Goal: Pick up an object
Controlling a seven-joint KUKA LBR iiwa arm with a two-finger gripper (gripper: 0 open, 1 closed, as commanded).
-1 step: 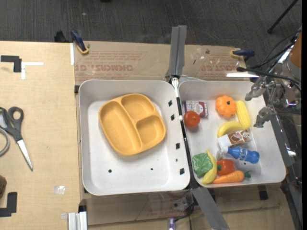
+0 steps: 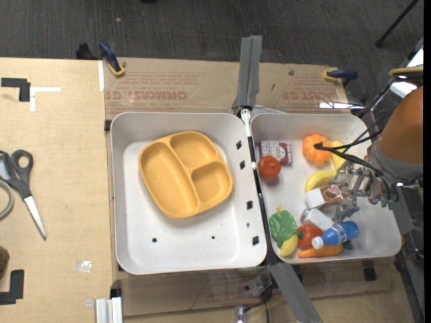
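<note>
red upside-down print on cardboard sheet point(image 2: 202, 89) behind the bins, reads roughly "CHEMICAL GUYS", repeated partly at right end, small packet point(image 2: 276, 152) label unreadable

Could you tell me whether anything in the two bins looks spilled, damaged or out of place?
Nothing stands out. The yellow divided plate lies flat in the left bin, slightly turned. The toy foods, such as the tomato and banana, are jumbled loosely in the right bin near the gripper.

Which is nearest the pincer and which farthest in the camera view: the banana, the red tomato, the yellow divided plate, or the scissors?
1. Banana, just left of the pincer, right bin.
2. Red tomato, right bin's left side.
3. Yellow divided plate, left bin.
4. Scissors, bench's far left.
</note>
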